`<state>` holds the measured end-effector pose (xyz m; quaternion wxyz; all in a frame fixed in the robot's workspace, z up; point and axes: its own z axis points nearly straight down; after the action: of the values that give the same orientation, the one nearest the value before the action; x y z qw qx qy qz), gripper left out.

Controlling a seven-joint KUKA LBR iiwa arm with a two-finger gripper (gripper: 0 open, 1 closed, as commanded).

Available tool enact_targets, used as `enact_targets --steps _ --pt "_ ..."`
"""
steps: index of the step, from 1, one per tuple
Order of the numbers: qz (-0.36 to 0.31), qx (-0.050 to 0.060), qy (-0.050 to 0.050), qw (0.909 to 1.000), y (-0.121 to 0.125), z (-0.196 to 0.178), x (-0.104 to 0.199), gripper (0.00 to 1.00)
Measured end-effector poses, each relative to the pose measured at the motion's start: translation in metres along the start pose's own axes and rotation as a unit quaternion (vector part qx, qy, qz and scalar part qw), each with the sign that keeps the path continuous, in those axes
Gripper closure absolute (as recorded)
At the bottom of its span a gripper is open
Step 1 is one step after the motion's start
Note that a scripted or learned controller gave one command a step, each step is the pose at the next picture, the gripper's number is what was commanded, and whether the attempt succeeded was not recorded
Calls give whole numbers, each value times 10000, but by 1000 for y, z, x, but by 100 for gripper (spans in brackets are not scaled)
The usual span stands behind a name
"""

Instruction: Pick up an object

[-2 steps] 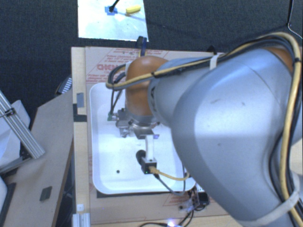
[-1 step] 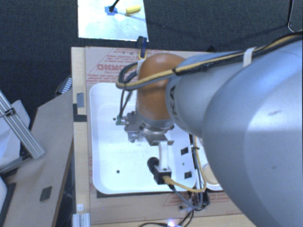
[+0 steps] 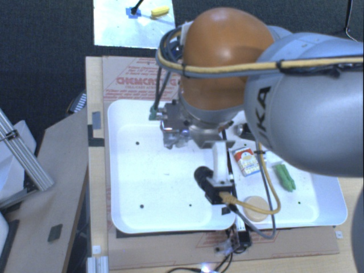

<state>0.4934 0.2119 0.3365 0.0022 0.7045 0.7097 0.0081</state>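
- Nearest the viewer, the front rims of two shallow white bins sit side by side on the desk (image 3: 62, 175), with the left bin (image 3: 131, 209) and the right bin (image 3: 324, 209) touching along the middle.
- A tan round disc (image 3: 257, 206) lies at the near left of the right bin.
- Farther in, a green object (image 3: 284, 176) lies in the same bin, with a small red and white box (image 3: 245, 161) to its left, apart from it.
- These three are the likely things to pick, and all lie to the right of the hand.
- The visible floor of the left bin is plain white with a few small dark dots.
- The hand (image 3: 173, 132) hangs low over the far right part of the left bin.
- Whether the hand is open or closed cannot be told, and nothing can be seen held in it.
- The grey arm (image 3: 307, 118), with its orange band (image 3: 227, 56), comes in from the right and covers much of the far side of both bins.
- Judgement: the reach is under way and no grasp is made yet. The next move calls for the hand to line up over one thing and descend.
- Hidden or unclear: the arm covers the far part of the right bin, and a dark shape (image 3: 244, 131) beside the wrist cannot be identified.
- Farthest off, a white sheet (image 3: 114, 21) bears a small yellow thing (image 3: 160, 11).
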Motion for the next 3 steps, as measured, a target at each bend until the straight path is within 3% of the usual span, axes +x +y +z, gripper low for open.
enact_targets --steps 1,2,3 --pt "37 68 -40 10000 -7 1 -37 100" --pt "2 -5 -12 10000 37 -130 -4 100" --pt "-1 132 -59 9999 -6 0 24 100"
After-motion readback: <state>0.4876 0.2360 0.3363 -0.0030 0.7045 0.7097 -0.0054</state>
